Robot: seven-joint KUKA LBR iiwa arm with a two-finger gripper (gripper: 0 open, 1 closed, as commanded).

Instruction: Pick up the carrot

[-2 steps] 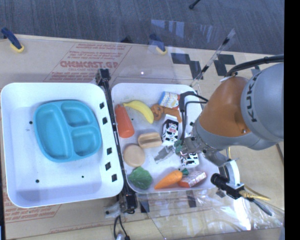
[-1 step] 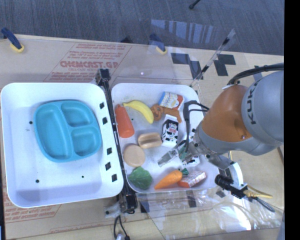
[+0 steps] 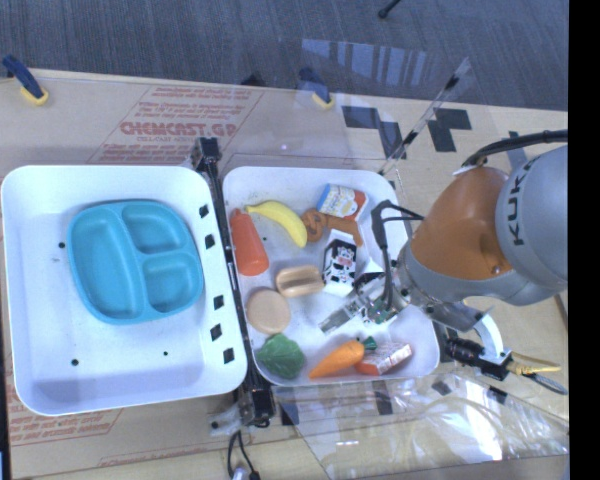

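Camera view: two white bins side by side; left bin carries a blue divided plate. Right bin carries the clutter: carrot lies near the front edge, tip pointing left, leafy end to the right, just beside a red-and-white packet on its right and a green broccoli-like piece on its left. Further back: round tan bun, bread roll, red-orange cylinder, banana, blue-orange carton, black-and-white carton. Arm comes in from the right, orange band over the bin's right rim. Gripper sits low in the bin, just behind the carrot and right of the roll; nothing is visibly between its fingers. Finger spacing: cannot tell, detail too small and partly hidden by the wrist. Carrot looks apart from the gripper, resting on the bin floor.
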